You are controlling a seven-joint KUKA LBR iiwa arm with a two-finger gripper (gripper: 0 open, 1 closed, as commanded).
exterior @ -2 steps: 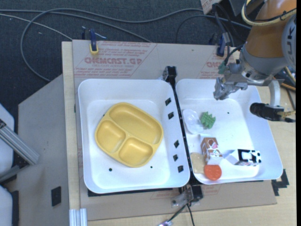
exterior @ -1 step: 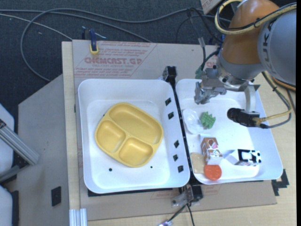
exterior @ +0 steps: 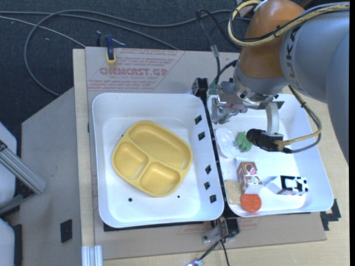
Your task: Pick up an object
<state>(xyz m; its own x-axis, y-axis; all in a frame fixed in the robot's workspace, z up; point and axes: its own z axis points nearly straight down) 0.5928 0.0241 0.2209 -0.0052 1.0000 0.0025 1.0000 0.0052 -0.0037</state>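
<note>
Approach step: your gripper (exterior: pixel 226 108) hangs over the right bin's (exterior: pixel 316 165) near-divider corner; its grasp state cannot be told. Candidates lie below: green piece (exterior: pixel 243 141), small carton (exterior: pixel 249 175), red ball (exterior: pixel 250 203). Next, descend squarely.

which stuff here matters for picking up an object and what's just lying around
Part of the job:
- gripper, over the right bin's far left corner
- green piece
- small carton
- red-orange round piece
- black and white piece
- right bin

Just lying about:
- yellow divided tray in the left bin
- blue clamp on the board
- cables on the floor
</note>
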